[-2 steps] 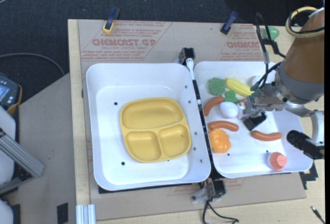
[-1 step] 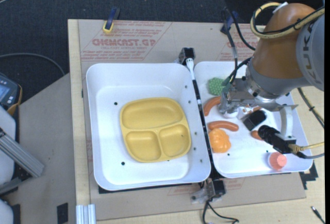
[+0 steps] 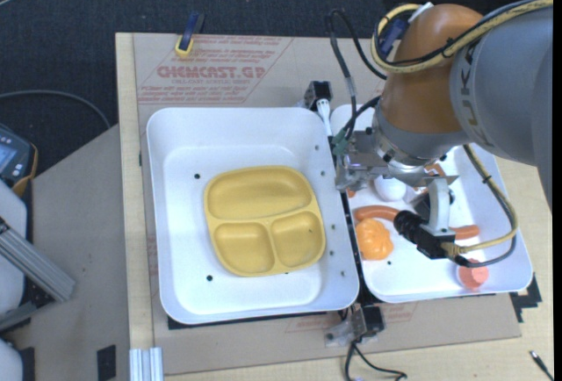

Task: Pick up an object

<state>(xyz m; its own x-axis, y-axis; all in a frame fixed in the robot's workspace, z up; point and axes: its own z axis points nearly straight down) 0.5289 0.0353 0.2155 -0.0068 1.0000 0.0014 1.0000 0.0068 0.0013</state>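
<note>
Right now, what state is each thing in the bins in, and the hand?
Tray: flat, face up, in left bin.
Orange lump: loose in right bin, by its left wall.
Sausage: lying flat just behind the lump.
White ball: partly hidden under the arm.
Pink piece: loose near the right bin's front edge.
Hand: down over the right bin's left side.

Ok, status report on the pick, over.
Gripper low over right bin, left end. No object seen held. Orange lump, orange sausage-shaped piece close by. Yellow divided plate in left bin.
</note>
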